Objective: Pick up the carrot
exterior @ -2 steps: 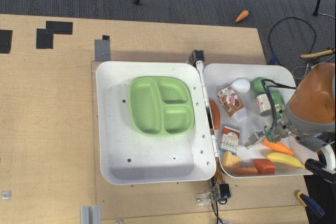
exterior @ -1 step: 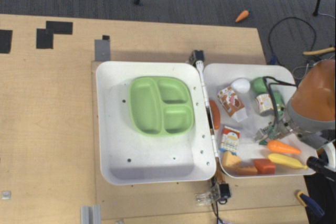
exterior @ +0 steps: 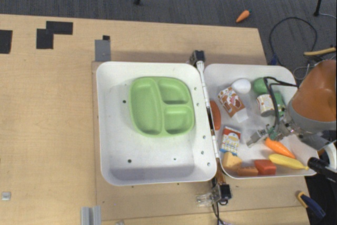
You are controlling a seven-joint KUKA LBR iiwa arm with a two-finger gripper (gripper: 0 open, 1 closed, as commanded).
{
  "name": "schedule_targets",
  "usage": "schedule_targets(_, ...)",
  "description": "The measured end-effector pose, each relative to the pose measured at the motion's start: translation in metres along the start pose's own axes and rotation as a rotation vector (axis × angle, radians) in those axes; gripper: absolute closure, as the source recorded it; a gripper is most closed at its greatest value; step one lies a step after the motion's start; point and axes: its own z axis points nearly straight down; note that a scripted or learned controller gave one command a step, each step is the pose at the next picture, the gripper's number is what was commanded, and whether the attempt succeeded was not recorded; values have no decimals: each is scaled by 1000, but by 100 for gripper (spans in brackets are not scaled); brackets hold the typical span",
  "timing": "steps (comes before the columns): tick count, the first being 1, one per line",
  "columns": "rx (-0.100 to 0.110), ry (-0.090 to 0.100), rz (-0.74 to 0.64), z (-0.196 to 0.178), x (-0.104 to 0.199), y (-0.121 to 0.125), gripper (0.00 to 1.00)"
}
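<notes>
The carrot (exterior: 279, 147) is a small orange cone with a green stub. It lies in the right bin (exterior: 239, 72), towards its near right side, pointing right. My gripper (exterior: 262, 136) hangs low over that bin, just left of and above the carrot's thick end, close to it or touching. The arm's grey wrist and orange band (exterior: 317, 93) cover the bin's right edge. Nothing can be seen held in the gripper.
Around the carrot lie a yellow banana-like piece (exterior: 287, 161), a red block (exterior: 266, 167), a small carton (exterior: 230, 140), a red-and-white packet (exterior: 230, 100) and a green can (exterior: 260, 85). The left bin (exterior: 113, 129) holds a green divided plate (exterior: 160, 105). Another orange carrot (exterior: 242, 16) lies on the floor.
</notes>
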Motion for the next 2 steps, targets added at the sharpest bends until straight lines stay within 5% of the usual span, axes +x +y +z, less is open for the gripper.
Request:
schedule_targets(1, -4, -3, -1, -11, -1, 2, 100)
schedule_targets(2, -3, -2, -1, -11, -1, 2, 0)
